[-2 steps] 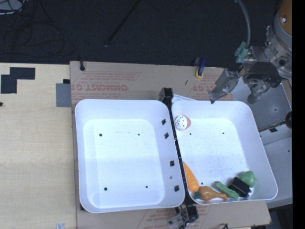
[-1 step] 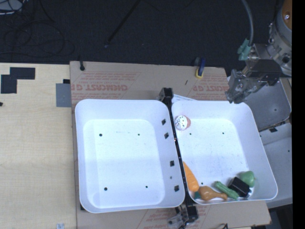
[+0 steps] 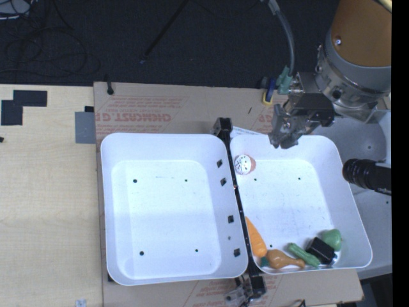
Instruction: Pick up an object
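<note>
hand point(image 3: 284, 139): over right white bin point(image 3: 345, 171) back edge, grip cannot tell | small round white ball point(image 3: 243, 164): back-left corner | orange toy carrot point(image 3: 256, 238): front-left | cardboard point(image 3: 160, 107) print: unreadable

Pincer point(image 3: 285, 139) above right bin point(image 3: 348, 219) rear rim; toys point(image 3: 294, 253) front.

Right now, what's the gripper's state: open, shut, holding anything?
Gripper: up over the far edge of the right bin, nothing visible between its fingers; open or shut cannot be told from this angle.
</note>
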Controlling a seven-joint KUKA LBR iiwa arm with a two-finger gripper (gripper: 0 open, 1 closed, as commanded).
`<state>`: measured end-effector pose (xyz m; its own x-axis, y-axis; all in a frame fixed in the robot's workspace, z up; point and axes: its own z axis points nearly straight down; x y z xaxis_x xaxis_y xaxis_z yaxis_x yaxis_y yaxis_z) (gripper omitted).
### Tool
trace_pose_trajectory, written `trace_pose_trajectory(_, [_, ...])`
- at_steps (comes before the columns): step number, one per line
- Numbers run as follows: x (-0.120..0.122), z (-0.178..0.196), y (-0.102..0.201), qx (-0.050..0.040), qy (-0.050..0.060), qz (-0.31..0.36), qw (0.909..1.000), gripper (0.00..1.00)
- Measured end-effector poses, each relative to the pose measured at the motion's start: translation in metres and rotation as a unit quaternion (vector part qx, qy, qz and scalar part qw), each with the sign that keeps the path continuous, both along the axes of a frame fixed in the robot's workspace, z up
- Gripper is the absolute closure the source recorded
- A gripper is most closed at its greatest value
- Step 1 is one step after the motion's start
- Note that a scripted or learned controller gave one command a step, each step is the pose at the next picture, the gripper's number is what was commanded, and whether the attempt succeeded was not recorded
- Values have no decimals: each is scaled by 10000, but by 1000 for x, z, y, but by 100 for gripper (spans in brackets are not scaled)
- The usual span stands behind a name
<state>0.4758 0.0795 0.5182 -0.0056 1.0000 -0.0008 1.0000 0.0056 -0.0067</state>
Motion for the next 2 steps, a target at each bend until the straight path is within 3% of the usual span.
trace_pose_trajectory(1, [-1,-36,68,-3,8,10,10000,100])
trace_pose_trajectory(2, [-2,-221,33,-30,75,-43,10000,100])
